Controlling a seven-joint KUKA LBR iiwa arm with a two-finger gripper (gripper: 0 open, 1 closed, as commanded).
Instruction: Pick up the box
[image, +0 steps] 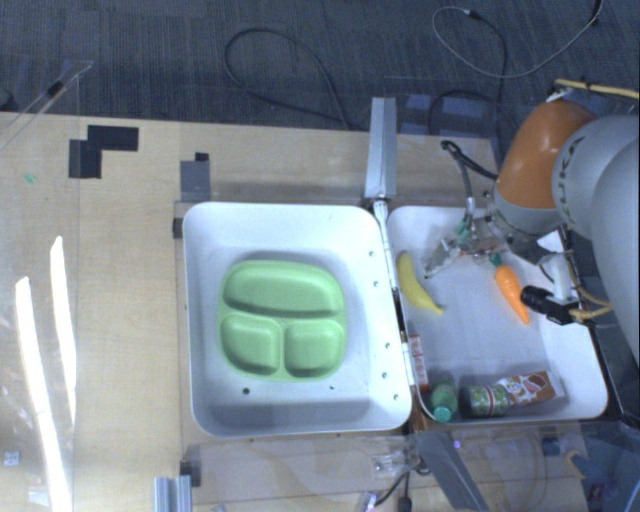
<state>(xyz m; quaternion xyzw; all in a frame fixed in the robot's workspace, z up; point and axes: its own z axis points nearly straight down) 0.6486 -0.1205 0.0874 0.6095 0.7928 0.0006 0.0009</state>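
Note:
A long brown and red box (518, 388) lies flat along the front wall of the right bin (575, 345), with a dark green bottle-like thing (447, 398) at its left end. My gripper (447, 256) hangs over the far part of that bin, between a yellow banana (414, 285) and an orange carrot (513, 294). It is well behind the box and apart from it. Nothing shows in its grasp.
A green three-compartment tray (283, 318) lies in the left bin (205, 330). A thin red and white packet (416, 360) rests against the divider wall. The grey arm with its orange band (540, 150) and black cables (555, 300) crowd the right bin's far right.

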